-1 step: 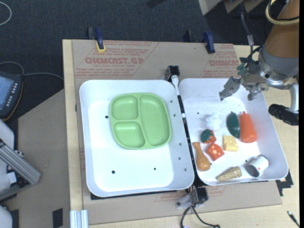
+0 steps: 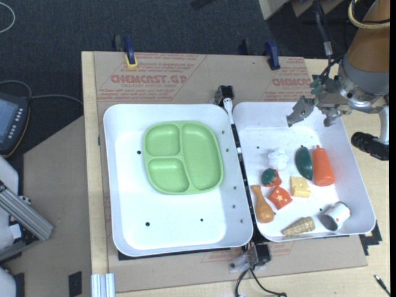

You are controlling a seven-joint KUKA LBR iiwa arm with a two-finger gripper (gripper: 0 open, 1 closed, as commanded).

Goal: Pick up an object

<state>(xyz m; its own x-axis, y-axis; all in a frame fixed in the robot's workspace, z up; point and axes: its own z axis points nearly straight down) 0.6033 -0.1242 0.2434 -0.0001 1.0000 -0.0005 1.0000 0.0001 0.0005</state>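
Toy food (image 2: 301,173) loose in right bin (image 2: 362,193); gripper (image 2: 313,114) above far end, fingers spread, holding nothing.

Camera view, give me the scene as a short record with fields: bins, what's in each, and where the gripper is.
left bin: holds a green divided plate
right bin: holds small toy foods
right bin items: orange carrot, dark green vegetable, yellow cheese wedge, red pepper, cone, white cup
gripper: above the far end of the right bin, fingers open, nothing between them
gripper versus items: apart from all of them
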